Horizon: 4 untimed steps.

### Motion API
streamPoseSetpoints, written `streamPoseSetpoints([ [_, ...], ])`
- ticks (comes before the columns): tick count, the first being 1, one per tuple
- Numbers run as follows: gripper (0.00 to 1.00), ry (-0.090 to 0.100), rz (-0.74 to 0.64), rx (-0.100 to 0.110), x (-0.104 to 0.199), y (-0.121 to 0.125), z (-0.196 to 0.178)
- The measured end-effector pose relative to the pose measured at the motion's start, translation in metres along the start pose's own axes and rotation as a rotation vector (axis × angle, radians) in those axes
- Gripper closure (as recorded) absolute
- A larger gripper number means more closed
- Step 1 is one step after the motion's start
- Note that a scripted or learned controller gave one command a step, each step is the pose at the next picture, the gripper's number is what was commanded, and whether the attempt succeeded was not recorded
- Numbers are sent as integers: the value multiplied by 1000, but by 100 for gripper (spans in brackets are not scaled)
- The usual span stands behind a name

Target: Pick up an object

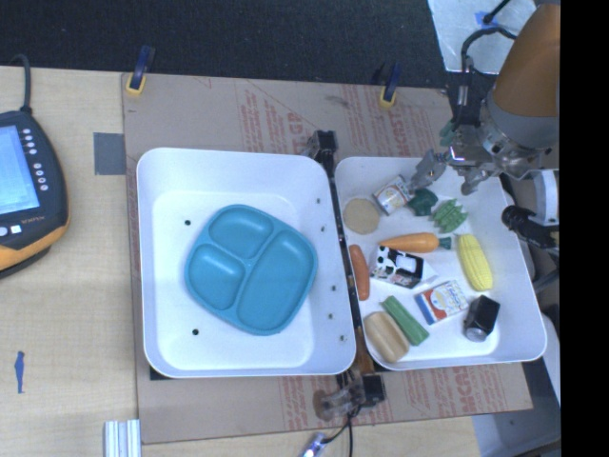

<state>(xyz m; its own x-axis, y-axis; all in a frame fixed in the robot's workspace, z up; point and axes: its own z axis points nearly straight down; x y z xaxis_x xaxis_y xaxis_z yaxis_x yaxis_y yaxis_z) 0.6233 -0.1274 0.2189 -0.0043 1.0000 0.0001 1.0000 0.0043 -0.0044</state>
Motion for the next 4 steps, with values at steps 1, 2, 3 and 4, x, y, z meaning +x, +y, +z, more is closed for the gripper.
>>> streamPoseSetpoints([
  [1,0,1,-1,12,-20,20,130],
  [2,0,-1,0,1,-3,-45,127],
  [3,0,4,-1,5,-2,22,124],
  [4,0,21,-5,7,-75,-65,122],
])
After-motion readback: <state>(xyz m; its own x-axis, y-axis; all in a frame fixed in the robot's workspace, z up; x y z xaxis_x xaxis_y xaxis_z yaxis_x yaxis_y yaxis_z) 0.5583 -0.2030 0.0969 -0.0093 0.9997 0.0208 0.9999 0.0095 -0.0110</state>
